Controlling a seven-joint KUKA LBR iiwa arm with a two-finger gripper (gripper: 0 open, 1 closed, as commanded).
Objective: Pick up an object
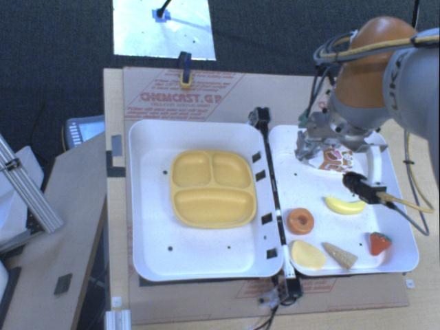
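Packet point(335, 159), white with red marks, lies at the back of the bin point(295, 184) on the arm's side. The gripper point(308, 148) hangs low just beside it, maybe touching. I cannot tell if the gripper is open or closed. I think it is reaching to grab. Next it must close on the packet and lift.

That bin also has one banana point(344, 205), one donut point(300, 221), one strawberry point(379, 243), one yellow slice point(308, 254) and one tan wedge point(340, 256). One yellow plate point(212, 188) sits in the other bin point(148, 184).

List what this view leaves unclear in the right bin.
The patterned item: camera view, partly under the gripper, outline unknown.
The tan wedge: camera view, too small to identify.
The right bin: camera view, far edge partly hidden by the arm.
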